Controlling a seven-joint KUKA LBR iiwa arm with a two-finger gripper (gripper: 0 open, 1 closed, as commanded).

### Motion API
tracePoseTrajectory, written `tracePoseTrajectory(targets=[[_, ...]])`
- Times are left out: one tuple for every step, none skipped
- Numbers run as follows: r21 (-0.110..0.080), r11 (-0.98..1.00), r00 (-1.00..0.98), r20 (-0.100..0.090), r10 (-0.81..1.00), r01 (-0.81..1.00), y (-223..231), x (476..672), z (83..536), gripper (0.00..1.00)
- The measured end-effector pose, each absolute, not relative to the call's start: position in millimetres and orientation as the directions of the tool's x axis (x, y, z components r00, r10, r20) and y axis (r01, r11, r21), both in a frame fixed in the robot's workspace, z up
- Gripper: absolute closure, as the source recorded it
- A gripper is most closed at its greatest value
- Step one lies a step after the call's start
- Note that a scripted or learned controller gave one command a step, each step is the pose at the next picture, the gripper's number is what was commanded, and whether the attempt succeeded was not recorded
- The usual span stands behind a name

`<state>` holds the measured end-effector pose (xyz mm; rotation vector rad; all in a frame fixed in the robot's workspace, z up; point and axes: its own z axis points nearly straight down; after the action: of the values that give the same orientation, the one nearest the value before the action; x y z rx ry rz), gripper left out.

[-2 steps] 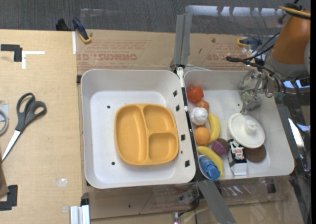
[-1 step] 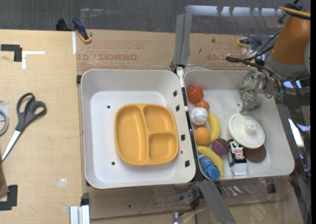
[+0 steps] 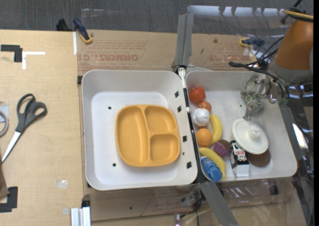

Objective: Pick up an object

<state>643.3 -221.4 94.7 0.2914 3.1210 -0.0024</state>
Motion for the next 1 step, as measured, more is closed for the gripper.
tracePoseTrajectory(targets=[[0.001, 0.946, -0.946, -0.005, 0.325, 0.325, -168.8, 643.9, 101.1, 0.00]])
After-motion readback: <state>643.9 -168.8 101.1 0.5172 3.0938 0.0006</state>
